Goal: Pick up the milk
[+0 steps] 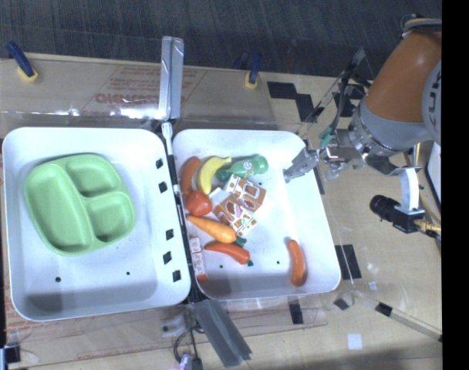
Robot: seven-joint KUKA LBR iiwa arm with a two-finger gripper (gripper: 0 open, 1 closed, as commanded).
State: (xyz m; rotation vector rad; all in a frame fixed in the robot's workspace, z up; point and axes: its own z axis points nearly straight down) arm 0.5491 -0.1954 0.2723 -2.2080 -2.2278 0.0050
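Observation:
The milk [241,202] is a small white carton with an orange-brown print. It lies on its side in the middle of the right bin [315,230], among toy foods. My gripper [298,165] hangs over the bin's upper right part, close to the right wall. It is to the right of the milk and a little farther back, apart from it, with nothing visibly held.
Around the milk lie a banana [207,171], a green toy [248,165], a sausage [189,174], a tomato [198,203], a carrot [212,228] and a red chili [228,252]. Another sausage [297,261] lies at the front right. The left bin [18,284] holds a green divided plate [80,203].

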